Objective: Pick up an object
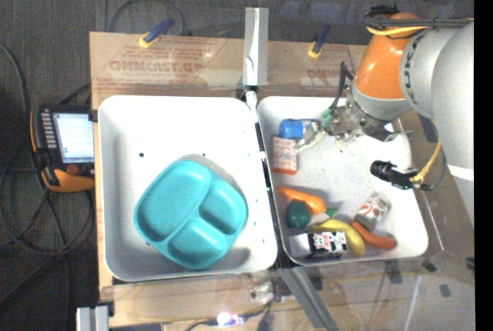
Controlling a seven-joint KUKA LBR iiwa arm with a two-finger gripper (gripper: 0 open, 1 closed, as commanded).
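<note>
The end effector (317,131) hung low in the right bin (420,241), apparently released and grasping nothing, with the blue can (293,128) just beside its tips, so it probably needed to straddle that can squarely before clenching.

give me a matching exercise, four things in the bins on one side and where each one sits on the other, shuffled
Things:
1. teal divided plate
2. blue-capped bottle
3. banana
4. hand

Places:
A. near the front edge of the right bin, beside the orange carrot
B. lying alone in the left bin
C. at the back of the right bin, close to the blue cap
D. against the right bin's left wall, cap toward the back

Pairs: 1-B, 2-D, 3-A, 4-C
</note>
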